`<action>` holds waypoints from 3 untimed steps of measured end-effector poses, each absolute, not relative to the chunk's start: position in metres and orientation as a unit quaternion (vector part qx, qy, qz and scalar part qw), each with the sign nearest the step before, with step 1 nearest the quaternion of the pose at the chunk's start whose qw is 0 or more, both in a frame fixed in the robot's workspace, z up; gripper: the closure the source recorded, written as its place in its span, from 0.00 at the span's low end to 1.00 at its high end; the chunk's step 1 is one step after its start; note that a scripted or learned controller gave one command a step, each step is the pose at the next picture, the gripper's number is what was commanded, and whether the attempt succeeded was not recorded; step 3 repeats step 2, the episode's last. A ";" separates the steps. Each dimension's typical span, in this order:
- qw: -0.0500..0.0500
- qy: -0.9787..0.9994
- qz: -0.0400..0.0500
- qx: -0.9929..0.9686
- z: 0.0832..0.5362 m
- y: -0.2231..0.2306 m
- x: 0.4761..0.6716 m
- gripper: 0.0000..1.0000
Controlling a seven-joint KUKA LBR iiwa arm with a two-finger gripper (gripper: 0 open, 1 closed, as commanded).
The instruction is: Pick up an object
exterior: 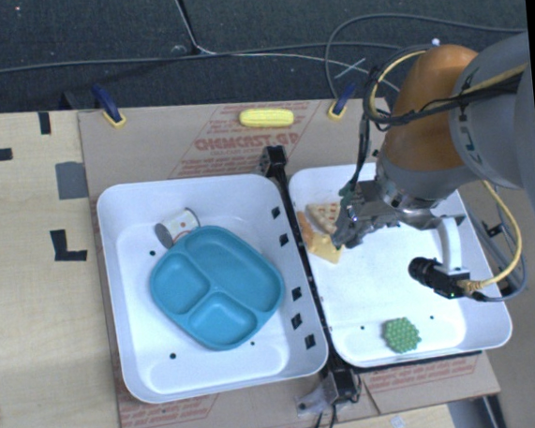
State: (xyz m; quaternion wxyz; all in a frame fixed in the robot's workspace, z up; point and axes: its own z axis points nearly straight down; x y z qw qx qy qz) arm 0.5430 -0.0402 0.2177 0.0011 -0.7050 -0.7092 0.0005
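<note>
Gripper (349, 231) sits low in right bin (467, 335), upper-left corner, right at the tan wedge (321, 246). Wedge lies just left of gripper, touching or nearly, long axis running toward bin's near edge. Can't tell gripper's state. Green ball (400, 334) well apart, nearer front.

A bulky grey robot arm (494, 121) is shown with a rounded orange band (431, 108). Thin yellow and black cables (500, 233) are looped around its dark wrist.
</note>
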 end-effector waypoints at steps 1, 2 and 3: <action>0.001 -0.710 -0.001 -0.705 0.228 0.013 0.560 1.00; 0.000 -0.709 -0.001 -0.705 0.234 0.060 0.586 1.00; 0.000 -0.709 -0.001 -0.705 0.234 0.060 0.586 1.00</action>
